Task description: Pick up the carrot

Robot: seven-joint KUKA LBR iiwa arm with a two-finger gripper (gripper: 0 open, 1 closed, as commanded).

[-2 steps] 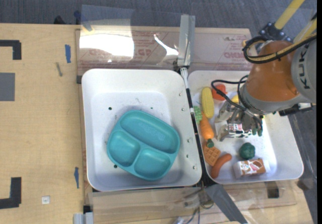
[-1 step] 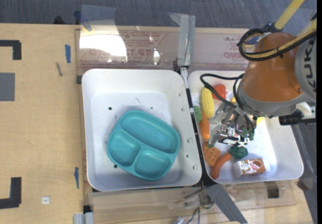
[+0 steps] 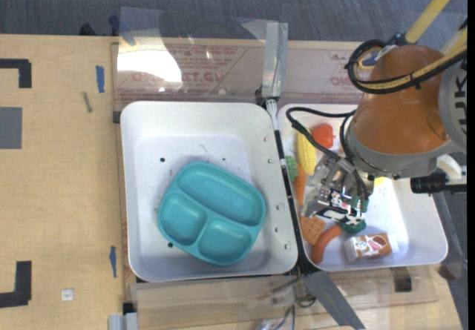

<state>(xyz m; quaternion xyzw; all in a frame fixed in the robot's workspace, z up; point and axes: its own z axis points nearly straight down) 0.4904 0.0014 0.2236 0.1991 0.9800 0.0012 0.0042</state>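
The carrot [image 3: 299, 187] is a slim orange piece with a green top. It lies along the left wall of the right bin [image 3: 423, 247], partly hidden by the gripper's body. My gripper [image 3: 335, 201] hangs over the middle of that bin, just right of the carrot, under the orange wrist band. I see nothing held in it.
Around the gripper lie a yellow corn cob [image 3: 306, 149], a red-orange piece [image 3: 323, 134], a waffle-like brown piece [image 3: 312, 229], an orange rounded piece [image 3: 325, 242] and a small brown bottle [image 3: 369, 245]. The left bin [image 3: 141, 143] holds a teal divided plate [image 3: 212, 211].
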